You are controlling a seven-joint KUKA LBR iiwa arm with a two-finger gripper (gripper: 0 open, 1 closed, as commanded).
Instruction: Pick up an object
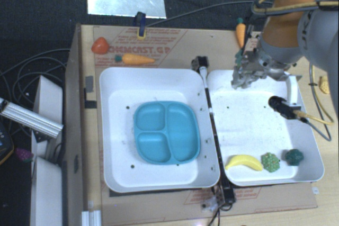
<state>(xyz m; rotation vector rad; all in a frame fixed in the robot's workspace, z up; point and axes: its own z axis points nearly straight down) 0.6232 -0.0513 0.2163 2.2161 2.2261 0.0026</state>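
A yellow banana [244, 162] lies near the front edge of the right bin [249, 124]. Beside it sit a light green bumpy piece [270, 162] and a dark green broccoli-like piece [293, 156] in the front right corner. My gripper [242, 81] hangs over the far edge of the right bin, well away from these three things. Nothing shows between its fingers.
A blue divided plate [165, 132] fills the middle of the left bin [122, 98]. Behind the bins on the cardboard lie a carrot [134, 59], a tomato [100, 46] and a second carrot [241, 34]. A black clamp [200, 64] sits between the bins at the back.
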